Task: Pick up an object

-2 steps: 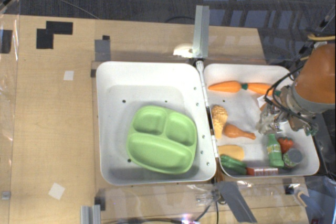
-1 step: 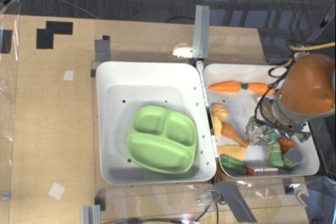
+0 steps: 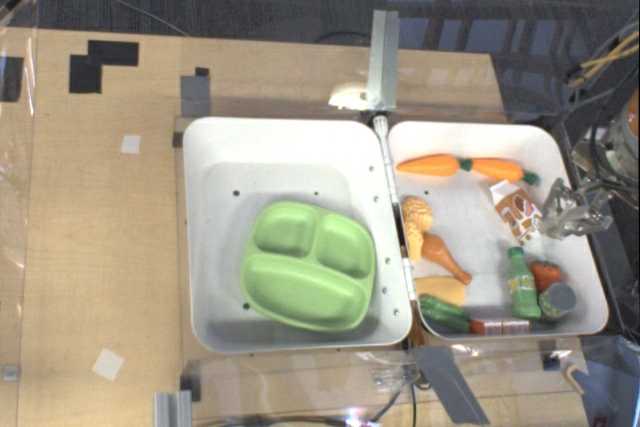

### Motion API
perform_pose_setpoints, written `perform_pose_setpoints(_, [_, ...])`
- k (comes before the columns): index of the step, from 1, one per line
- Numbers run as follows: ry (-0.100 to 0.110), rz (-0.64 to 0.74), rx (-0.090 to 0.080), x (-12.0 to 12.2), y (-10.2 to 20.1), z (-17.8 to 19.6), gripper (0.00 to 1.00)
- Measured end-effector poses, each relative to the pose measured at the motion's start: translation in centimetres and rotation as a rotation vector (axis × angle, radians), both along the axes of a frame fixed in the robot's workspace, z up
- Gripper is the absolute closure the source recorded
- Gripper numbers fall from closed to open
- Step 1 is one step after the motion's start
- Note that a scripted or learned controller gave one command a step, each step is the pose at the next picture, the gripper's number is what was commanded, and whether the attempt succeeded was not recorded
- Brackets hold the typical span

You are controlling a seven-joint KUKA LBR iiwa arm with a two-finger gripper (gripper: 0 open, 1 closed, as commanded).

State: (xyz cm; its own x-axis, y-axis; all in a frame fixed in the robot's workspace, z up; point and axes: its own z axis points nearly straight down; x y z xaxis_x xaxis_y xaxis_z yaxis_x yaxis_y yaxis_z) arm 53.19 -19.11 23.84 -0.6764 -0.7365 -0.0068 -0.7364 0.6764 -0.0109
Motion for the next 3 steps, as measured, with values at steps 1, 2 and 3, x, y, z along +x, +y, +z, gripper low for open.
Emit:
perform_pose_setpoints(1, [0.008,0.288,0.003,4.7,-1.3,-8.9,1.0])
perform_pose_setpoints(2, [0.006,0.287,0.002,4.8,-1.3,-8.8,0.0])
perform_pose_setpoints(3, [-0.002,0.217,-0.002,1.5,-1.4,-14.8,0.0])
